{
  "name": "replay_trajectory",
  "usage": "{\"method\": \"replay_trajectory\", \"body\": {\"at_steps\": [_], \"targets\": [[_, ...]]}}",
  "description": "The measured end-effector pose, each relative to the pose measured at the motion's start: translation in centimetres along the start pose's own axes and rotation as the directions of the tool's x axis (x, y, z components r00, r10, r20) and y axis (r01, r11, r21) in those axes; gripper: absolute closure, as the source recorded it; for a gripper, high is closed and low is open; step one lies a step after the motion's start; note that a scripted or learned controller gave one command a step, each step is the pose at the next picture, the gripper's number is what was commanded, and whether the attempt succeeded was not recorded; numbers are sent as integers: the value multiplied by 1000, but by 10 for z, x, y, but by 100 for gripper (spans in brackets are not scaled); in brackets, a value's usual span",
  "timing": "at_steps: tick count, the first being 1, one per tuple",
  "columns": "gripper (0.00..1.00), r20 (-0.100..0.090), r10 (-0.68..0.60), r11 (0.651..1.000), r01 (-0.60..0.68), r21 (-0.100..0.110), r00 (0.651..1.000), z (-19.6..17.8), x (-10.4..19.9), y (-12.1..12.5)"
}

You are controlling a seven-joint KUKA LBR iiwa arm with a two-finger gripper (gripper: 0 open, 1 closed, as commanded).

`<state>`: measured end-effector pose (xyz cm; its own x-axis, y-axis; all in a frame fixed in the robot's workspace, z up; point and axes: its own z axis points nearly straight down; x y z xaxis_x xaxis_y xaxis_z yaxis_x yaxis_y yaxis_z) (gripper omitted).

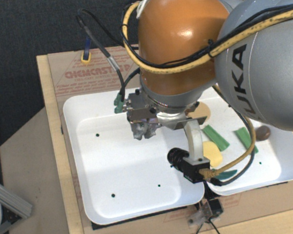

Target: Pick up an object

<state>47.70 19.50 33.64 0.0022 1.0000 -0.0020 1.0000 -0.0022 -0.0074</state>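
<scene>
My gripper (143, 130) hangs low over the far right part of the left bin (105, 168), under the big orange wrist band. Nothing shows beneath it but bare white floor. The loose objects lie in the right bin (283, 167): a green block (215, 137), a second green block (243, 137), a pale yellow piece (213, 153), a tan wooden piece (203, 112), a brown round thing (262, 133) and a teal piece (229, 174) at the front. The arm hides much of that bin.
The bins rest on a cardboard sheet (75, 75). A small dark green thing (118, 103) sits at the left bin's far rim, close to the gripper's left. Cables loop around the wrist. The bin walls meet just right of the gripper.
</scene>
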Motion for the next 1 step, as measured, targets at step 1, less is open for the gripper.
{"method": "replay_trajectory", "body": {"at_steps": [1], "targets": [[100, -2, -1, 1000, 1, -7, 1000, -12, 1, 2]]}}
